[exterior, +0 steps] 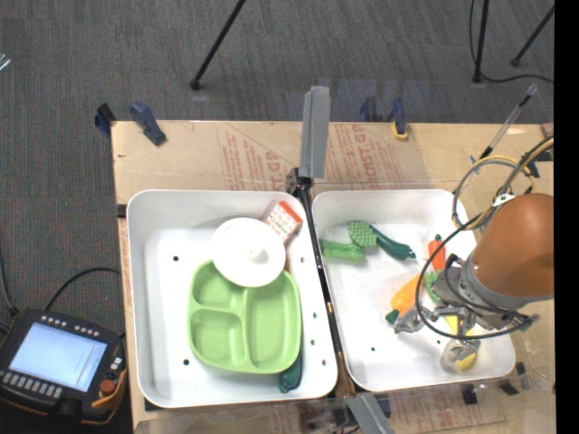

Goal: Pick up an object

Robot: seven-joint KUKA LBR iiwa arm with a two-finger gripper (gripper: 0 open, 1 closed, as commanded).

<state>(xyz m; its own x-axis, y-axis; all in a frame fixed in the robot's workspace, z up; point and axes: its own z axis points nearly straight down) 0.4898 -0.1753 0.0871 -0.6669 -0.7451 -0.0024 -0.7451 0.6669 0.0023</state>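
My gripper (432, 318) hangs low over the right part of the right bin (380, 369), under the arm's orange band (516, 247). Just to its left lies an orange carrot-like piece (407, 290) with a small green end (394, 316). A yellow object (464, 360) sits right below the gripper near the bin's front right corner. Further back lie a green mesh-headed tool (363, 233) with a dark teal handle (394, 244), a light green stick (343, 251) and a small orange-red item (437, 250). The wrist hides whatever is directly beneath it.
The left bin (149, 333) holds a green divided tray (244, 325), a white round plate (249, 252) overlapping it, a small red-and-white box (284, 220) and a dark green item (289, 379). Cables (488, 179) loop above the arm. A grey post (315, 138) stands behind the bins.
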